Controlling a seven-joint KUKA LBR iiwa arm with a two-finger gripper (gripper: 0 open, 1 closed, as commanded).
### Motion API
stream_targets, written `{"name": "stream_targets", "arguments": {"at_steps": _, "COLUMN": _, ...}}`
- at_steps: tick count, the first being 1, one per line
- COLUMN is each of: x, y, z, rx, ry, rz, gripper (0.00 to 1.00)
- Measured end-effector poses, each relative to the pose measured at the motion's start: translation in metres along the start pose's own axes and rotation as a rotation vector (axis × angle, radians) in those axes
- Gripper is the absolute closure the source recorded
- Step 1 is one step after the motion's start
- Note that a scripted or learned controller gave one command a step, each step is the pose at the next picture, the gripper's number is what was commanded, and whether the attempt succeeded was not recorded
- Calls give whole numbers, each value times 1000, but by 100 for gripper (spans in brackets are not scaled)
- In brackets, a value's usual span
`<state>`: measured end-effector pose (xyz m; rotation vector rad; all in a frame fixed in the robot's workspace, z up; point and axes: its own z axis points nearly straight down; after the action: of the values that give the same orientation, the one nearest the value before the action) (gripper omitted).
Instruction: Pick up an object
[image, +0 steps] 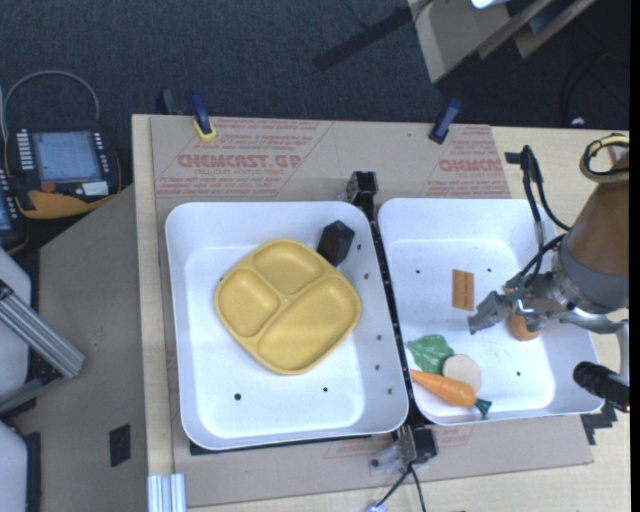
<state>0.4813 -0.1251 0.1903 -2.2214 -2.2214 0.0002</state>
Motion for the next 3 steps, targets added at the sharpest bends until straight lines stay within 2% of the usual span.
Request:
{"name": "stream_targets", "arguments": {"at_steps": 1, "x": 6, "y": 1, "z": 60, "rx": 5, "ry": 2, "rz": 0, "gripper": 0}}
{"name": "stream_targets", "arguments": {"at_steps": 2, "x": 6, "y": 2, "z": 106, "rx": 2, "ry": 2, "rz": 1, "gripper": 0}}
{"name": "stream_targets", "arguments": {"at_steps": 3, "x": 6, "y": 3, "z": 93, "rx": -6, "ry": 0, "rz": 1, "gripper": 100}}
